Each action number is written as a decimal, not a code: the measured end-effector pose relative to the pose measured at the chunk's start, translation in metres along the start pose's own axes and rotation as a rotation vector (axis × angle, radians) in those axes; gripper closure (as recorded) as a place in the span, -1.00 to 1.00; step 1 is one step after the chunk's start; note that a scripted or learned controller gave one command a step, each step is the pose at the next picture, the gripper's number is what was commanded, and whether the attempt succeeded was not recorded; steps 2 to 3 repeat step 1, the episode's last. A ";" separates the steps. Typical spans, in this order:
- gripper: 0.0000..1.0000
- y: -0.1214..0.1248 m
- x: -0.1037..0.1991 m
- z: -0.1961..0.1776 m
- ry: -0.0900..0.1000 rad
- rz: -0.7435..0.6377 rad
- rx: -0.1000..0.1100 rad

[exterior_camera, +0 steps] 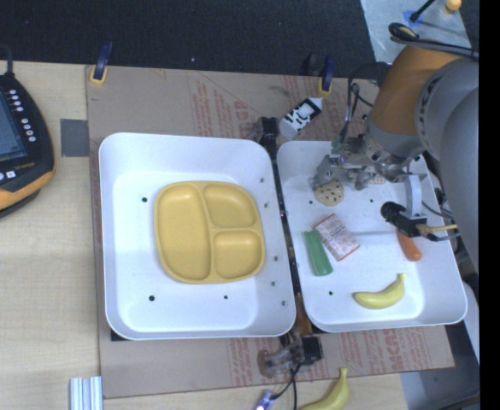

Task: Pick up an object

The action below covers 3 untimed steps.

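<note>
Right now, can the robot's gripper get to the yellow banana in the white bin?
Probably yes. The banana lies by itself near the front of the right bin, with nothing on top of it. The gripper sits over the same bin, near the cookie.

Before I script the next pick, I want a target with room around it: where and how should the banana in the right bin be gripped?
Grip the banana across its thick middle, descending from straight above with the end effector turned so its fingers close across the curve's narrow width. It lies flat, apart from the green block, though near the right bin front wall, so a side approach looks cramped.
</note>
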<state>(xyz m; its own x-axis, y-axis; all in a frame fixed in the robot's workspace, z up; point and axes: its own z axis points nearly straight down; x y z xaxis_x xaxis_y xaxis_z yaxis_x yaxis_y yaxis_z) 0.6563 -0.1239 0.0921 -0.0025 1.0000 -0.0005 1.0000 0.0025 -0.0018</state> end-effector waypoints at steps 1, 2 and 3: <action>1.00 0.001 0.000 -0.013 0.000 -0.002 -0.003; 1.00 0.001 0.000 -0.013 0.000 -0.002 -0.003; 1.00 0.001 0.000 -0.013 0.000 -0.002 -0.003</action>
